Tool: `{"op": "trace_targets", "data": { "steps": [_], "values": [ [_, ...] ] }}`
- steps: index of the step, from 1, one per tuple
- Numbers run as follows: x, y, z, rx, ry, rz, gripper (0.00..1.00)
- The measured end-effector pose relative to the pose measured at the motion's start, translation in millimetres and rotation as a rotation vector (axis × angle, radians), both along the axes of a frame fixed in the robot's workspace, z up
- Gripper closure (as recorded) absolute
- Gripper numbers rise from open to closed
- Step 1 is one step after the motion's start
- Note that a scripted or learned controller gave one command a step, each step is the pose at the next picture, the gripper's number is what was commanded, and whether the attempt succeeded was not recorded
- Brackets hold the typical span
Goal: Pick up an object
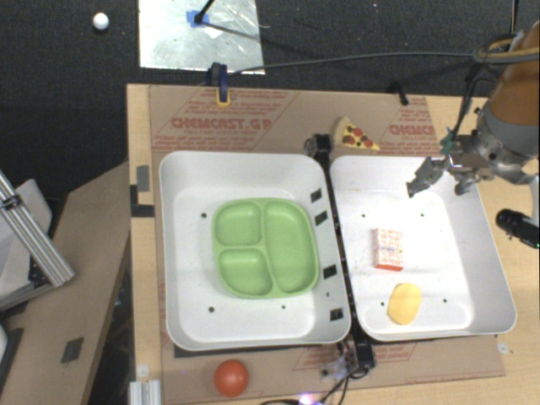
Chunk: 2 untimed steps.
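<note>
The two-finger gripper (442, 178) hangs with fingers spread wide, holding nothing. A small red-and-white rectangular box (389, 249) lies below-left of it, and a yellow rounded lemon-like object (405, 303) lies beyond that.

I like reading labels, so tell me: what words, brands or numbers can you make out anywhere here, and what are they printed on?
"CHEMCAST GP": red print on the brown board behind the left bin.
The same red print recurs on the board behind the right bin, cut off and unreadable.
Small box in the right bin: red and white print, too blurred to read.
</note>
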<state>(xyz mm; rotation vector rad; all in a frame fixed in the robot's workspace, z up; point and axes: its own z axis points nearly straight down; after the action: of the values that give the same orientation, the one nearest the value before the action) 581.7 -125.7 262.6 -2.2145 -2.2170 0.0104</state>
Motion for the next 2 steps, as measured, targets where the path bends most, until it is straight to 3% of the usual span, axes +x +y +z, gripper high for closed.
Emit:
{"op": "trace_targets", "data": {
  "steps": [1,2],
  "values": [
    [2.0,0.3,6.9,-0.001,-0.012,0.002,0.00],
    [6.0,-3.3,-53.9,-0.001,-0.009,0.000,0.00]
  ]
}}
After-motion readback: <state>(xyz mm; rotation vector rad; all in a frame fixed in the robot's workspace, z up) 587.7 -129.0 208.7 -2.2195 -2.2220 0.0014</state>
